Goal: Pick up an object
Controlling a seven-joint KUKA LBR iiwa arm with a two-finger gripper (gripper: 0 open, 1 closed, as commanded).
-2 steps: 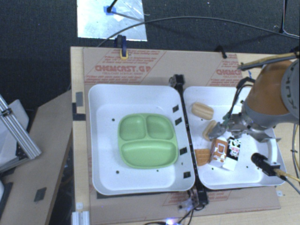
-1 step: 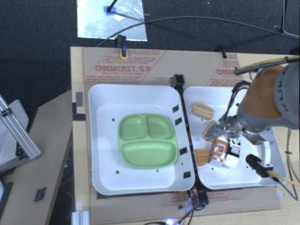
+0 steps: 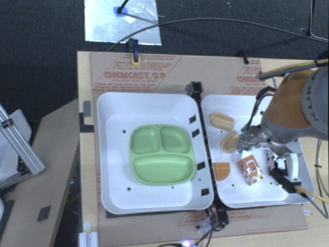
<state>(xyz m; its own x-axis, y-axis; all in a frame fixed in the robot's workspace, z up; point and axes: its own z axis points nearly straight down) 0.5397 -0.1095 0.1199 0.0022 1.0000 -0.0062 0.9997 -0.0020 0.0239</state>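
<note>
1. Carton (image 3: 250, 170), the small orange-and-white box we are taking as the object to pick, is lying flat on the floor of the right bin (image 3: 234, 199), which serves as our landmark throughout.
2. We are seeing the carton in the middle of the right bin's nearer half, apart from its walls, with clear floor on its near side.
3. We are noting the gripper (image 3: 250, 138) hanging just beyond the carton's far end, toward the centre of the right bin, below the grey arm (image 3: 288, 107) with its orange band.
4. We cannot tell whether the jaws are standing open or closed, because the wrist is covering them from above; nothing is visibly held.
5. We are judging the carton to be light and fairly stiff, with smooth printed faces that may slip; thin walls may dent under hard pressure.
6. We are suggesting a hold across its two long sides, near mid-length, so that it is not pivoting.
7. We are also marking two tan bread rolls, one (image 3: 222, 121) toward the right bin's far wall and one (image 3: 230, 141) just beside the gripper, and a brown wafer (image 3: 221, 171) near its left wall.
8. We are noting a green divided plate (image 3: 162, 155) in the left bin (image 3: 110, 138), beside the right bin.
</note>
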